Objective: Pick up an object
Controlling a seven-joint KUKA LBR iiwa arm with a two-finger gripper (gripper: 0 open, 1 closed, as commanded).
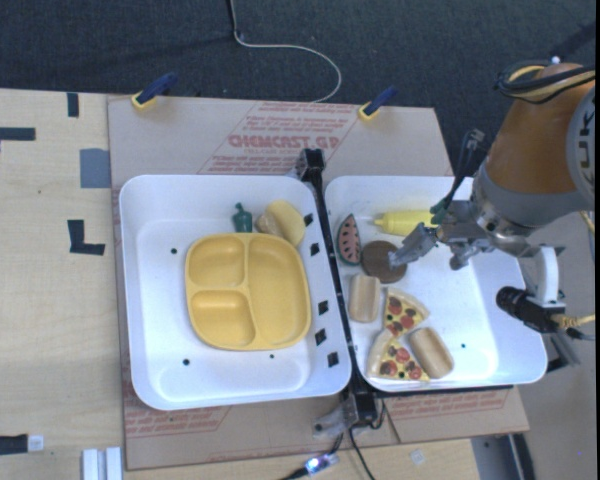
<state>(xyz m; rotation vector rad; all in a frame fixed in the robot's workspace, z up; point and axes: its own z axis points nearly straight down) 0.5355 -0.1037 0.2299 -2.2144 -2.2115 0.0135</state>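
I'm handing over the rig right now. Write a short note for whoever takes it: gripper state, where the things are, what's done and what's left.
Gripper: low over the right bin, by the brown round piece and the yellow banana-like toy. Nothing visibly between its fingers.
Right bin: watermelon slice at the left wall, bread-like piece, two pizza slices, hot dog.
Left bin: yellow divided plate, a small green piece and a pale yellow toy behind it.
Done: the arm has reached the right bin.
Left: grasp one object and lift it clear.
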